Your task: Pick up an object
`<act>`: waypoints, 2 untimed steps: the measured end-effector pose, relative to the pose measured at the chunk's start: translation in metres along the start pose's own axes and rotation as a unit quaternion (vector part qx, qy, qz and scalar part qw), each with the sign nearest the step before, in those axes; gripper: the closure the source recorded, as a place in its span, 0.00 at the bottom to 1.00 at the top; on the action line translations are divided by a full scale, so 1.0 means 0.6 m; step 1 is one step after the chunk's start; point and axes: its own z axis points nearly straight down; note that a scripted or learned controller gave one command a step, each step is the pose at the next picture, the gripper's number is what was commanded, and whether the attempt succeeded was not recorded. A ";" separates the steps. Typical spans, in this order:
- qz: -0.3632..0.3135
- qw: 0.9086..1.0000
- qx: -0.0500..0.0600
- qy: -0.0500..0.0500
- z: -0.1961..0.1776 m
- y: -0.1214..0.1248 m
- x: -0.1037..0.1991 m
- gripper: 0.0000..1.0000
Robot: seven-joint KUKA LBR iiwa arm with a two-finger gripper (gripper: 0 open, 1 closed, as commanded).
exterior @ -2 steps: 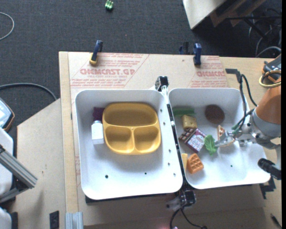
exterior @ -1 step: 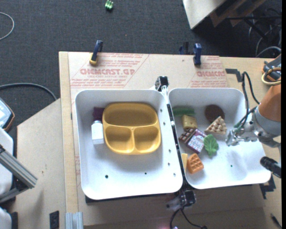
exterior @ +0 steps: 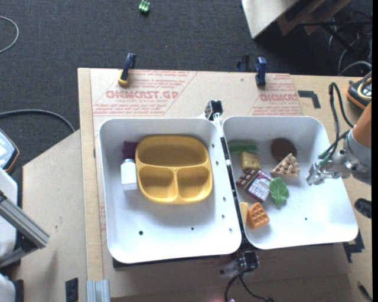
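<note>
Toy foods (exterior: 263, 180) in right bin (exterior: 307, 219), left of jaws.

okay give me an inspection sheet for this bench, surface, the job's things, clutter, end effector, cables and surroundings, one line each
Surface: bench board bears the left bin and right bin side by side, held by two clamps.
Job's things: right bin holds toy foods: waffle, green leaf, brown round piece, cheese wedge, pale wedge, green bar, wrapped pack.
Clutter: left bin holds a yellow divided tray, a small white bottle and a dark item beside it.
End effector: end effector over the right bin's right side, nothing seen between its fingers.
Cables: black cable by the arm; a cable on the floor.
Surroundings: dark carpet, small green object.
</note>
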 end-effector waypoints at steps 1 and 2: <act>-0.001 1.000 -0.001 0.000 -0.098 0.013 0.012 1.00; -0.001 1.000 0.000 0.000 -0.147 0.015 0.011 1.00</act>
